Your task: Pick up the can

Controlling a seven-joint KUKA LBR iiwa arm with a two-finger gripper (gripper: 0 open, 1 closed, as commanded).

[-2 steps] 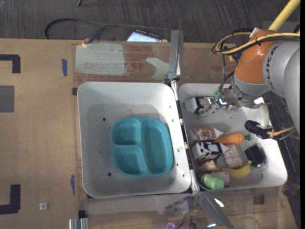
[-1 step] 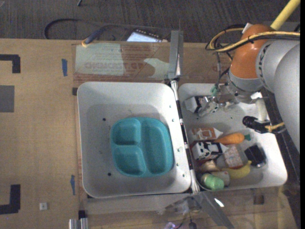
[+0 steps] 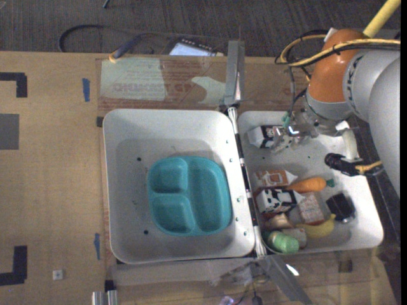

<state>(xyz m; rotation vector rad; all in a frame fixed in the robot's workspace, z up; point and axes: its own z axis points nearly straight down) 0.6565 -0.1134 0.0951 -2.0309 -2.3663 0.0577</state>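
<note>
I'm looking at a brown table [image 3: 51, 189] on dark carpet, two white bins; the left bin [image 3: 121, 132] is holding a teal tray [image 3: 189, 196]. The can [image 3: 283, 241], green, is lying on its side at the right bin's [image 3: 369, 227] near edge beside a banana [image 3: 321, 227]. My pincer [image 3: 285, 138] is hovering over a small carton [image 3: 264, 135]; can't tell its state.

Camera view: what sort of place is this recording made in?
Probably a robotics lab bench set up for bin picking. Two white bins sit side by side on a board, the right bin holds toy food such as a carrot and banana, and cables trail on carpet behind.
</note>
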